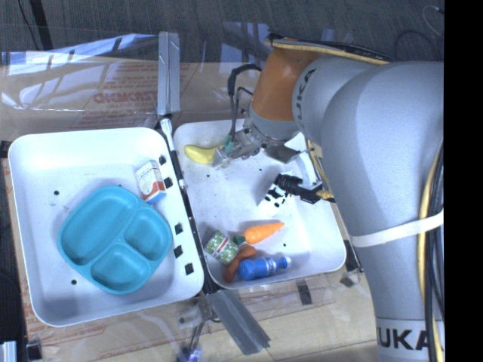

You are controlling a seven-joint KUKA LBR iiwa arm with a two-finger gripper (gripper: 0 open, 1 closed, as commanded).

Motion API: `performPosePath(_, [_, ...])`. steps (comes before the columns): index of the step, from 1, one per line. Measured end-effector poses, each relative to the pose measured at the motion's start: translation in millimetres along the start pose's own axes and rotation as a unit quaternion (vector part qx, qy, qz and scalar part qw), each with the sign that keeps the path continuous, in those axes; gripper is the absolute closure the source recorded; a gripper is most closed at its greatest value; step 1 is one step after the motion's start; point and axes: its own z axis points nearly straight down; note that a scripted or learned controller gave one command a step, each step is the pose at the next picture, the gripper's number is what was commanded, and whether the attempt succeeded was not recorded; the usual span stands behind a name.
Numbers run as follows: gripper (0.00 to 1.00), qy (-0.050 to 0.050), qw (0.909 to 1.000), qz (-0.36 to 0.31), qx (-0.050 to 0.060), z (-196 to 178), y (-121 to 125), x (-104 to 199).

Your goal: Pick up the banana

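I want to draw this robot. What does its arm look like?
The arm is fat, round and grey, with an orange band above the wrist, thin black cables beside it, a small silvery gripper, and pale letters "UKA" low down.

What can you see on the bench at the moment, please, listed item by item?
left bin: one, white, left side of the bench
right bin: one, white, beside it
plate: one, blue, divided, left bin
carton: one, white with orange and blue, left bin, at the plate's far edge
banana: one, yellow, right bin, far left corner
carrot: one, orange, right bin, towards the near side
packet: one, green and white, right bin, near left corner
bottle: one, blue, right bin, near edge
arm: one, grey with orange band, reaching in from the right, tip by the banana
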Motion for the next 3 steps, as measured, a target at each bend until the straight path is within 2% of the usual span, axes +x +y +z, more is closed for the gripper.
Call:
performPosePath(1, [1.0,0.0,0.9398,0.342,-0.001,-92.6,18.8,50.5])
performPosePath(2, [1.0,0.0,0.9942,0.107,0.0,-91.5,-15.0,63.7])
performPosePath(3, [1.0,-0.001,0.9861,-0.166,0.0,-91.6,-21.4,91.2])
